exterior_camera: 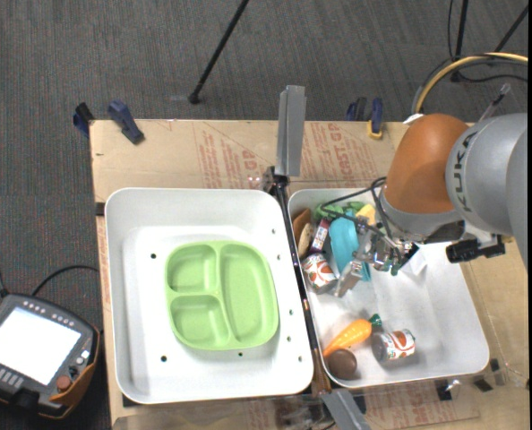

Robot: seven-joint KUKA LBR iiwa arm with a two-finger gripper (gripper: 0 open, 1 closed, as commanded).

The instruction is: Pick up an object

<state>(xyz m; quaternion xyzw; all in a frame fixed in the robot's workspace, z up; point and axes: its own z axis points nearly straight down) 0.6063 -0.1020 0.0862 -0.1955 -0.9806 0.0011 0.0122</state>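
Gripper [356,274] hangs over the right bin [450,316], fingers seemingly parted, empty. Toy carrot [351,334] at six o'clock: light, rigid, slippery; grasp mid-body.

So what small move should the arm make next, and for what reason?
Probably a short descent straight down. The pincer hangs over the crowded left part of the right bin, beside the light blue object and the small can. Nothing shows between its tips, so no pick is made yet.
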